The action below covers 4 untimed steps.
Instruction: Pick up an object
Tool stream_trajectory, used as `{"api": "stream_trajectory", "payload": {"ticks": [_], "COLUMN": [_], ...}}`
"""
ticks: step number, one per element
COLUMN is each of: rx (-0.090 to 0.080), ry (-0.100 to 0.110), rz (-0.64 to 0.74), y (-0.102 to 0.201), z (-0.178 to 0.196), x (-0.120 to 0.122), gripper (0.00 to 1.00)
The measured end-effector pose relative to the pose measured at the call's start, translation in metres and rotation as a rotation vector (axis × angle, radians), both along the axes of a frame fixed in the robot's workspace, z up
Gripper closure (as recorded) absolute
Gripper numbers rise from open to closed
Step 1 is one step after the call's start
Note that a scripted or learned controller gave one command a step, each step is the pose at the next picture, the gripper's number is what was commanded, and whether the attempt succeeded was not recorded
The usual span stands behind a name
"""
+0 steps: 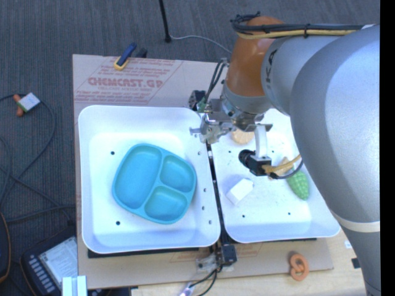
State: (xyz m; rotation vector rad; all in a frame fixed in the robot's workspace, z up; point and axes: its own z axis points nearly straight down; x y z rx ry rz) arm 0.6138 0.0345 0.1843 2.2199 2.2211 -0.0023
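A tan round object (242,137) is half hidden beneath the wrist in the right bin (271,224), just beside the jaws, whose state cannot be told; a white block (239,191) is seen well apart.

Robot lab: bench (117,94), twin white bins (102,230)

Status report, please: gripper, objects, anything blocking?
Gripper at the edge between bins. White block, green thing loose in right bin. Blue plate in left bin.
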Motion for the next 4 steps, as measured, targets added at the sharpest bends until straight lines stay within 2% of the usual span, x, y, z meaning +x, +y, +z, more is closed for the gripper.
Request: {"api": "stream_trajectory", "payload": {"ticks": [1, 2, 3, 4], "rx": [0.0, 0.002, 0.001, 0.001], "ry": [0.001, 0.004, -0.001, 0.002], "rz": [-0.001, -0.001, 0.0, -0.001], "y": [-0.018, -0.008, -0.002, -0.013], "z": [0.01, -0.001, 0.015, 0.041], "x": [-0.028, -0.127, -0.042, -0.103], "gripper": [1.0, 1.0, 1.0, 1.0]}}
